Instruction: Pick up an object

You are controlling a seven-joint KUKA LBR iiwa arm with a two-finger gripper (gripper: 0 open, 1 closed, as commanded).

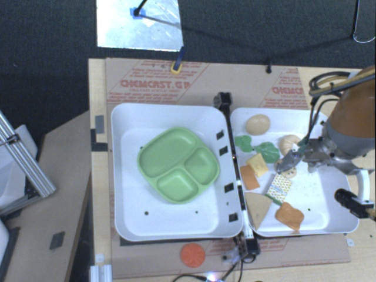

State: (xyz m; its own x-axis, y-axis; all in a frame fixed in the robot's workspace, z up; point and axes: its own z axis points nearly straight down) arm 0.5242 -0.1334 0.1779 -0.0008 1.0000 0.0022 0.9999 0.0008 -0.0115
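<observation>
Camera view, bench seen from above at a slant: left bin [126, 175], shallow and white, at centre frame, holding a green sectioned plate [178, 164] with three compartments, lying flat near the bin's middle; right bin [317, 219], same make, touching the left bin along a black-clipped divider, holding assorted small objects; beige rounded piece [257, 124] at the bin's upper left; second pale rounded piece [288, 143] right of it, near the gripper; green leaf-like pieces [262, 148] below the first beige piece; yellow square block [258, 164] just below the green pieces, touching an orange flat piece [249, 178] at its lower left; patterned white card [280, 187], tilted, at the bin's centre; tan wedge [256, 209] at lower left of the bin; orange crumpled piece [289, 215] at lower centre, just right of the wedge; arm [352, 122], grey with an orange band, entering from right of frame; gripper [288, 163] low over the right bin, just above the card's upper end; finger spread cannot be told, nothing seen held; orange disc [192, 254] on the cardboard below the left bin; reflective sheet [141, 17] at upper left of frame.
</observation>
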